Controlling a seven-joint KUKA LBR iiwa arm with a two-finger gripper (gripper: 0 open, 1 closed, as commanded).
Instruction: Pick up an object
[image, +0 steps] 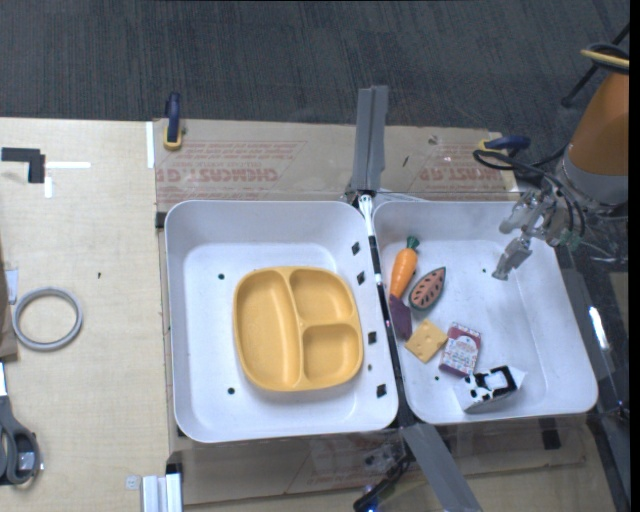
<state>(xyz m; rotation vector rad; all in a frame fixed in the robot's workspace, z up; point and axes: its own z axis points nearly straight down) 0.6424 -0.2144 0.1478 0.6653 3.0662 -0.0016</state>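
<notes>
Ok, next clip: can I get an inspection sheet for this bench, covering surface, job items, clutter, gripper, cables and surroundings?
Surface: wooden bench bearing left bin and right bin side by side.
Job items: in the right bin, carrot, watermelon slice, purple piece, cheese, pink packet, black-and-white toy, all along its left and lower part.
Clutter: yellow divided plate in the left bin; tape roll and scissors at the bench's left edge.
Gripper: gripper over the right bin's upper right, apart from the items, holding nothing.
Cables: bundle beside the arm.
Surroundings: dark floor beyond the bench.
</notes>
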